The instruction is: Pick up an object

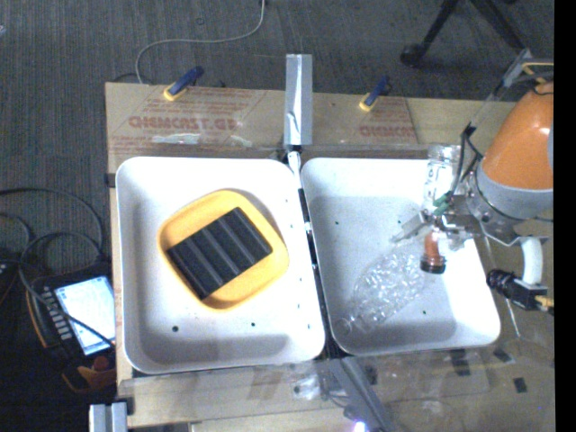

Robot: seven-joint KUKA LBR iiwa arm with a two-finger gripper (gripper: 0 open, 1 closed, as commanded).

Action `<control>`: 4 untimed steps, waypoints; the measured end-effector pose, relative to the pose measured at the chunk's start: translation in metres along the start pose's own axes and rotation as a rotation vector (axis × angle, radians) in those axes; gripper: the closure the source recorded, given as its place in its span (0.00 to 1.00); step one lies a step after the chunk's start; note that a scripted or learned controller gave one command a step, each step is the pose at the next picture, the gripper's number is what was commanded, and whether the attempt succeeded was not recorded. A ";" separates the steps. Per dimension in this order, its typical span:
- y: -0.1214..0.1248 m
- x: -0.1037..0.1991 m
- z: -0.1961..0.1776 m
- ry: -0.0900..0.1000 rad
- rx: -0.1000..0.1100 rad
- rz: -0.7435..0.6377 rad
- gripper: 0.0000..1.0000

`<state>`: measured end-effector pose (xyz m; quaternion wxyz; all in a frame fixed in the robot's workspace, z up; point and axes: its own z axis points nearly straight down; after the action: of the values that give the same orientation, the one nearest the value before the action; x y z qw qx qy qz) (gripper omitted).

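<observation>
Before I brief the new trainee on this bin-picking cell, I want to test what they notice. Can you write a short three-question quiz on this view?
1. True or false: the yellow tray with the black ribbed insert lies in the left bin.
2. Which object lies in the right bin?
A. a crushed clear plastic bottle
B. a metal can
C. a sponge
3. Fill in: the bottle's brown cap points toward the ____ edge of the view, where the arm reaches in.

Key: 1 true. 2 A, the crushed clear plastic bottle. 3 right.
</observation>
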<state>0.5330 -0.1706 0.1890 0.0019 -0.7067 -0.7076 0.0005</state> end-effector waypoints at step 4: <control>-0.032 -0.040 0.081 0.007 -0.016 -0.171 1.00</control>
<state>0.5007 -0.2103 0.1077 -0.0012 -0.6436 -0.7653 -0.0078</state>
